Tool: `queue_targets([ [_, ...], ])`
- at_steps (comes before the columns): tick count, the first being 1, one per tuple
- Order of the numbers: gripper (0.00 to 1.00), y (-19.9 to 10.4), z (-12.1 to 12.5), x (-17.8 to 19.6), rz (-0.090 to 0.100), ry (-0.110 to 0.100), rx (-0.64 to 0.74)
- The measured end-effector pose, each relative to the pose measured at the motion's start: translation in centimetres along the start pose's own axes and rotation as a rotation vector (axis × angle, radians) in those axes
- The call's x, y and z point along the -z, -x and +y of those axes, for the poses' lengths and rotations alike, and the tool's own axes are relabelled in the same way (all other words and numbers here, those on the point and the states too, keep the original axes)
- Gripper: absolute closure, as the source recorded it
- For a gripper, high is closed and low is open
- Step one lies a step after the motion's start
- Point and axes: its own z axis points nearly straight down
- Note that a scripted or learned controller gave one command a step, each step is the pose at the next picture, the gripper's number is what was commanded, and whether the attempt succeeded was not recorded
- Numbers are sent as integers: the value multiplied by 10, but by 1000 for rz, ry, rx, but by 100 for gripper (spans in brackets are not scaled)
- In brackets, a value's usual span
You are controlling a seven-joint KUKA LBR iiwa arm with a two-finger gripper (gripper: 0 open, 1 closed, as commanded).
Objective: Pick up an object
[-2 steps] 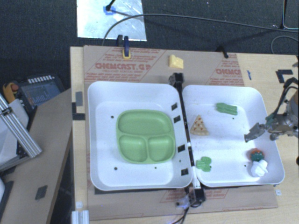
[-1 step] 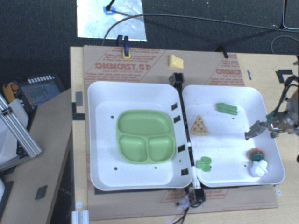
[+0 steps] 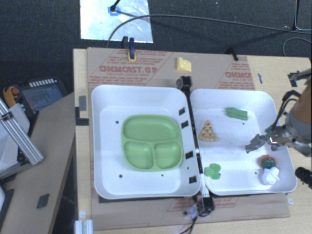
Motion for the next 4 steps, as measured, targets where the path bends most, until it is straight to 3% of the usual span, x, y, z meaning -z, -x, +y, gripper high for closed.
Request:
queue_targets([
  [1, 0, -5, 5, -60, 1, -1, 0],
  [2, 0, -6, 6, -75, 0, 2, 0],
  [3, 100, -5, 7, -63, -2, 5, 0],
  [4, 100, -1, 11, -19, -3, 7, 2],
])
